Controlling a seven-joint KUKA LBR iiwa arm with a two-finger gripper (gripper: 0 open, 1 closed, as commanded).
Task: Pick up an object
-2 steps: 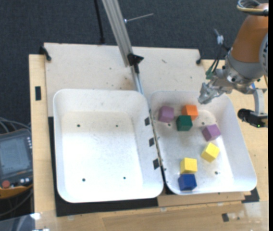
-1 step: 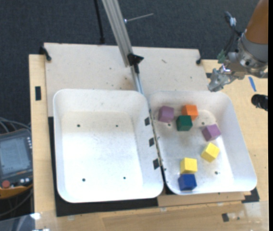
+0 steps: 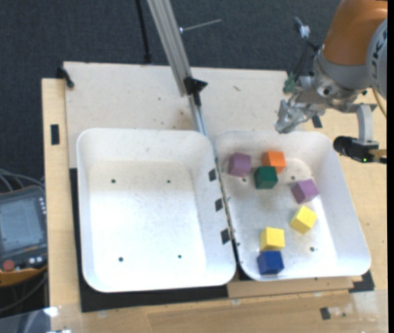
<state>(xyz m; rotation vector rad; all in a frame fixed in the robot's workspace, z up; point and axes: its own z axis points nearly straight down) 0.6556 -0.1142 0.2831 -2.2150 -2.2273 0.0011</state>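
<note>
You were looking at a robotics lab or test cell, not a home or shop. The plywood bench (image 3: 55, 186) stood on dark carpet, bearing two white bins (image 3: 148, 207), one holding plain coloured cubes (image 3: 273, 238) of the kind used for grasp trials. An aluminium mast (image 3: 171, 44) rose behind them, probably a camera mount. A handheld teach pendant (image 3: 13, 231) with trailing cables lay at the left.

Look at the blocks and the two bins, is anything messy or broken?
Nothing looks broken or spilled. All seven blocks sit loose inside the right bin, like the orange block touching the green block, and the blue block near the front rim. The left bin just looks speckled. The gripper hangs above the right bin's far edge.
</note>
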